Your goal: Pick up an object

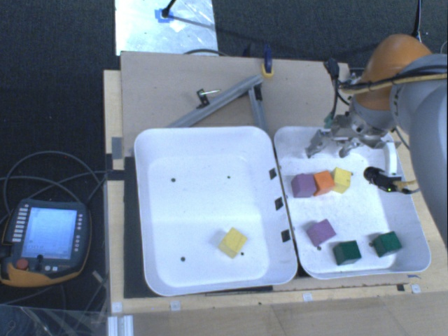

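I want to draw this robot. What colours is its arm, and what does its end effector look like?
The arm is smooth, rounded and grey, with an orange band above the wrist. Thin black cables run along it. The end effector is small, silvery-grey metal, with a white piece showing a tiny green light beside it.

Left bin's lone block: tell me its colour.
Yellow. The block lies toward the near right of the left bin, plain to see in the camera view.

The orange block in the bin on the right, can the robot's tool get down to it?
Probably yes. The tool hangs just beyond the orange block, with nothing over the block's top. But a purple block and a yellow block sit tight against its sides, so closing on it alone may be tricky.
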`<state>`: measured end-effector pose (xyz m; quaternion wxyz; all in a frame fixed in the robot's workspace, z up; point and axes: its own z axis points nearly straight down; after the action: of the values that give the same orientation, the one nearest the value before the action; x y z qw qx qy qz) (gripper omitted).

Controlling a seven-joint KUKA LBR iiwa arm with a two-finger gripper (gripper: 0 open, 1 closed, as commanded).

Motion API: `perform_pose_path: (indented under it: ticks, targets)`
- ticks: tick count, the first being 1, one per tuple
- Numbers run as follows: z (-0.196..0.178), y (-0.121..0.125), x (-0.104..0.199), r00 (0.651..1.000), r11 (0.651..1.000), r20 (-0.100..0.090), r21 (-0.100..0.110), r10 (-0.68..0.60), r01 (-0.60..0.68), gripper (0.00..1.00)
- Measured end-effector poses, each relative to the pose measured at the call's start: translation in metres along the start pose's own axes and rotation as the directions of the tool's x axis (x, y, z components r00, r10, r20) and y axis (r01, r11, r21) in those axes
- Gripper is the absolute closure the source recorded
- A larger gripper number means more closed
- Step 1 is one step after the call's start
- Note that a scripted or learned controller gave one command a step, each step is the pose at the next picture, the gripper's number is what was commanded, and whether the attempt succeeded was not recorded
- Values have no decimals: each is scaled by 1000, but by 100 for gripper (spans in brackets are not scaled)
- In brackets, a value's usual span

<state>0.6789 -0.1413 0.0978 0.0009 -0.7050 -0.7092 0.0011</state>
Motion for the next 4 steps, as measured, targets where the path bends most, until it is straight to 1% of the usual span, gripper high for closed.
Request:
perform_pose_path:
  ticks: [1, 2, 3, 4]
  targets:
    - [-16, 3, 0, 1000, 1000, 2, -9, -4, 4, 100]
    - [-79, -2, -4, 1000, 1000, 2, -12, 3, -3, 100]
    - [-127, 7, -6, 1000, 1000, 2, -11, 1, -1, 100]
    - [-182, 8, -6, 1000, 1000, 2, -11, 1, -1, 100]
